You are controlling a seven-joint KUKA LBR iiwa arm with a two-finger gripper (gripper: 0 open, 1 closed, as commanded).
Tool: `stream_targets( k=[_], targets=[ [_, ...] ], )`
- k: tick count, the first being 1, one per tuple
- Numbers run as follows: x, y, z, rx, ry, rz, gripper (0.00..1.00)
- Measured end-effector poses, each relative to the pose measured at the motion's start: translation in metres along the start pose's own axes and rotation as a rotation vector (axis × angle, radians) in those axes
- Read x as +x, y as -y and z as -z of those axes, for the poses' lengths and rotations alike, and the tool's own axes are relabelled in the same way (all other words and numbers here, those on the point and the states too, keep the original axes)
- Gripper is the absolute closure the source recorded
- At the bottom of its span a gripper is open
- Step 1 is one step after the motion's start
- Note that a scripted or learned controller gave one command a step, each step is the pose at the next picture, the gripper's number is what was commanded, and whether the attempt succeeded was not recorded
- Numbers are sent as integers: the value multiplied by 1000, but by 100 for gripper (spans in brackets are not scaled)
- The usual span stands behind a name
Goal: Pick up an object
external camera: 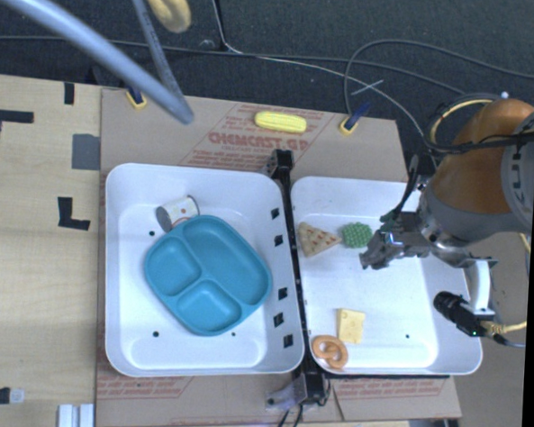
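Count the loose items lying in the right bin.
4. A green leafy piece near the hand, a tan wedge beside the divider, a yellow cheese block below, and a pretzel at the front-left corner. The arm may hide more.

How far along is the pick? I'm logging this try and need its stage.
Done: the arm has reached over the right bin. In hand: the tool hovers beside the green toy; nothing shows between its fingers. Left: grasp and lift; the cracker wedge, cheese slice and pretzel lie untouched.
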State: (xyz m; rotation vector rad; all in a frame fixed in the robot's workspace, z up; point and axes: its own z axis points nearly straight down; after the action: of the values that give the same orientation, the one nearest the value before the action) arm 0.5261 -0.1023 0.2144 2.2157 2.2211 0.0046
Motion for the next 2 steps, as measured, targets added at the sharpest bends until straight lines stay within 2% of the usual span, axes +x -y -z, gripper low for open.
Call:
stream_targets(
  k=[1, 2],
  targets=[
    [0, -1, 21, 4, -1, -1, 100],
    [56, -1, 13, 7, -2, 4, 100]
  ],
)
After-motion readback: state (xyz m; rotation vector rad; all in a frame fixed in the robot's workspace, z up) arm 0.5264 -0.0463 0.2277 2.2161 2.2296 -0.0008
